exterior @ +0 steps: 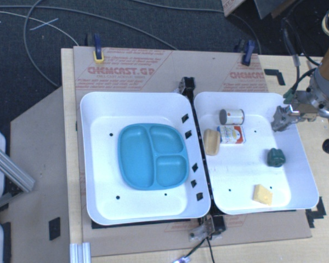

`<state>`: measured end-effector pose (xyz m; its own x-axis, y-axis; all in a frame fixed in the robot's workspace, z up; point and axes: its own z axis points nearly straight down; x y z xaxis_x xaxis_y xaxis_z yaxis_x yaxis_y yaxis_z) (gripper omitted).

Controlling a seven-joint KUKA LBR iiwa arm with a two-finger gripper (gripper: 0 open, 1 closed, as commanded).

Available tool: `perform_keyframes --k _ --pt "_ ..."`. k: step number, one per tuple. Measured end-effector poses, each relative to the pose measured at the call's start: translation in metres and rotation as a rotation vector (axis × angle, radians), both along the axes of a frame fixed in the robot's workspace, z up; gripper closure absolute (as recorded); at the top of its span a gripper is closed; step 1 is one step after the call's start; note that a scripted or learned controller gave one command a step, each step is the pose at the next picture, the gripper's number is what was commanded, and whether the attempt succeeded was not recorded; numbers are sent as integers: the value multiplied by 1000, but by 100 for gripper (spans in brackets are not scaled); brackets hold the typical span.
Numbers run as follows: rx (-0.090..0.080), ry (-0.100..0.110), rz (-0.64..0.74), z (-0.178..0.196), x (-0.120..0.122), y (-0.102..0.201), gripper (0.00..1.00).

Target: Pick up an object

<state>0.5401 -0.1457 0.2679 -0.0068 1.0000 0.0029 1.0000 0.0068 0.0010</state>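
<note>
In the right bin (296,193) lie a small tin can (232,116) on its side, a white and red packet (232,134) just below it, a tan sponge-like block (211,142) at the bin's left wall, a dark green lump (276,158) and a yellow wedge (263,194) near the front. My gripper (282,118) hangs over the right bin's far right part, above and right of the green lump, well right of the can. Nothing shows between its fingers.
The left bin (98,196) holds a blue divided plate (153,156). Black clips run along the seam between the bins. Blue and yellow clamps (98,48) pin the cardboard sheet at the back. Cables lie on the dark floor beyond.
</note>
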Motion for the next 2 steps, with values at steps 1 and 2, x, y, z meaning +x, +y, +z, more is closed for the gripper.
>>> perform_keyframes --k 1,2 --pt "0 3 0 -14 21 54 100" --pt "0 0 1 -15 32 116 100"
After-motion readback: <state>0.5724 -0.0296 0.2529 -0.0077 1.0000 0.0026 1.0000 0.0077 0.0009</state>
